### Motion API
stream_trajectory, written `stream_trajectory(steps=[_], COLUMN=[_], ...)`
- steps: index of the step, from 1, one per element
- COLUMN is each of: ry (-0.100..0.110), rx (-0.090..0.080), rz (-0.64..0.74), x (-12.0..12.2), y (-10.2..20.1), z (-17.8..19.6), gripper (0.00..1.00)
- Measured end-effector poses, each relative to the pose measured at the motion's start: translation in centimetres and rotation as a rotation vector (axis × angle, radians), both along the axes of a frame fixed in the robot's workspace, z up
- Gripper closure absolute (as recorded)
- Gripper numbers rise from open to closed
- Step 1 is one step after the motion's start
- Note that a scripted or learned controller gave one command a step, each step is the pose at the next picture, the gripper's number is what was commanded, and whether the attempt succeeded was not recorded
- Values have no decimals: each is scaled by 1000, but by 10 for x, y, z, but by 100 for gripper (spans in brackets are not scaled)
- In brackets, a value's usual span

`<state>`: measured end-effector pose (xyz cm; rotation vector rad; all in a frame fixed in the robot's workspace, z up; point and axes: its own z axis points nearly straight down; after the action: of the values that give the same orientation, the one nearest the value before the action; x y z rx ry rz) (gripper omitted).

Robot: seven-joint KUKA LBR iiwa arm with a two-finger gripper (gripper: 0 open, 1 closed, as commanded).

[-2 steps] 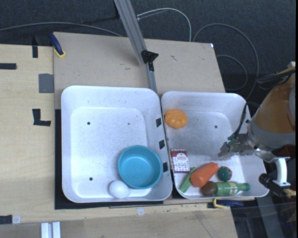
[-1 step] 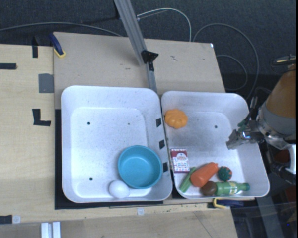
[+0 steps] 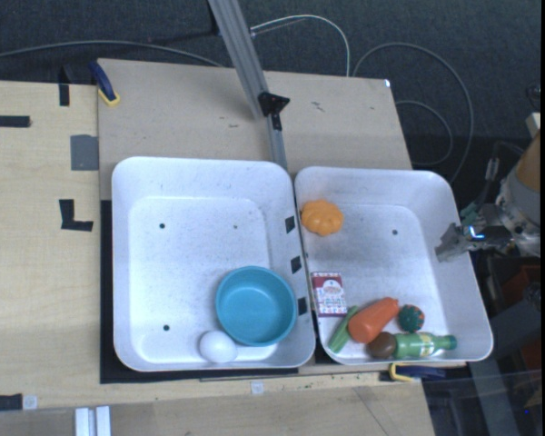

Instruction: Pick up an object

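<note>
Two white bins side by side on bench. Left bin [image 3: 145, 243]: blue bowl [image 3: 255, 304] and white ball [image 3: 218, 345] at near edge. Right bin [image 3: 418, 198]: orange fruit [image 3: 322, 217] alone near far-left corner, easiest reach; carrot [image 3: 372, 319], green bottle [image 3: 424, 343], small red carton [image 3: 328, 294] crowded at near edge. Gripper [image 3: 463, 237] over right rim, nothing held; spread unclear. Likely still staging.

The small red-and-white carton [image 3: 328, 293] bears print too small to read.
</note>
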<state>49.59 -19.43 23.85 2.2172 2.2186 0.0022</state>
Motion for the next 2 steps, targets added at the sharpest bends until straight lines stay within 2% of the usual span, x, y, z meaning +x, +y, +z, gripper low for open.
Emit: stream_trajectory(steps=[1,2], ry=[4,4], rx=[2,4], rz=[1,7], x=[1,32], y=[0,53], z=[15,18], gripper=[100,100])
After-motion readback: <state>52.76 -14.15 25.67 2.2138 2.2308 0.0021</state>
